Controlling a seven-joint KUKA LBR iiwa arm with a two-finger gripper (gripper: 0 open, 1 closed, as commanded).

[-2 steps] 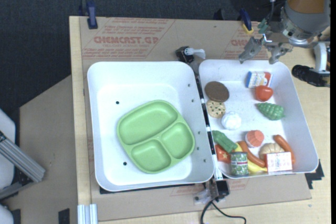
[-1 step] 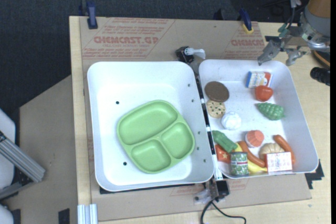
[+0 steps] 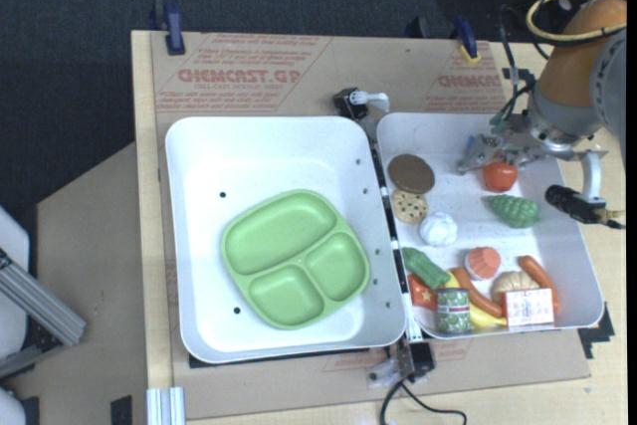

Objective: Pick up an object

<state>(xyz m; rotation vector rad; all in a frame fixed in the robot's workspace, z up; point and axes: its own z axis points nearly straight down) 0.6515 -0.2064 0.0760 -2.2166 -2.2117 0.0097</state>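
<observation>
Left bin [image 3: 189, 214] – green divided plate [image 3: 294, 257] inside. Right bin [image 3: 582, 259] – toy food crowded toward near end. Arm [image 3: 582, 65] reaches in at far right corner. Gripper [image 3: 495, 152] low, just above red tomato [image 3: 501, 176]. Finger state – cannot tell. Green leafy piece [image 3: 513, 209] near tomato.

One arm [image 3: 582, 65] enters from the right edge of the camera view, upper right quadrant. Orange band sits uppermost, with a grey wrist section directly below it. Wrist pitches down and toward the left. A thin yellow cable loops over the top of the orange band. Pincer [image 3: 488, 152] is at the lower left end of the wrist, low over the far right region, metal fingers pointing left and down. Finger spacing not resolvable at this angle.
</observation>
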